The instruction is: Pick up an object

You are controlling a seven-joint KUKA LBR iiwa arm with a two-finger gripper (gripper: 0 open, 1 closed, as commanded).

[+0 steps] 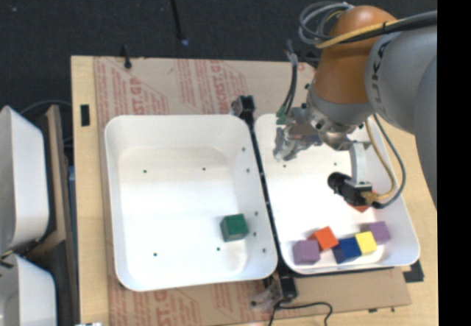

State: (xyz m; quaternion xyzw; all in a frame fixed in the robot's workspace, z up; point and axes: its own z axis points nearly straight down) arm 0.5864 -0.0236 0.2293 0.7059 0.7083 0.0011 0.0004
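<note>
The grey arm is reaching in from the right of the frame, and its gripper (285,146) is hanging over the upper left part of the right bin (316,185), close to the wall the two bins share. The jaws are too small and dark against the wrist to read, so I cannot tell whether they are open or closed; nothing is showing between them.

The likely things to pick are sitting low in the frame. A cluster of small blocks is lying along the bottom edge of the right bin: a purple block (306,251), an orange block (324,237), a blue block (344,249), a yellow block (366,243) and a second purple block (379,231), packed touching or nearly touching one another. A lone green block (234,227) is resting in the lower right of the left bin (147,170), well apart from everything else.

These blocks are looking light, stiff and flat-sided, so they should be taking a firm pinch across two opposite faces without crushing. The green one is probably the easier target, since its sides are free; in the cluster, neighbours are crowding the faces.
</note>
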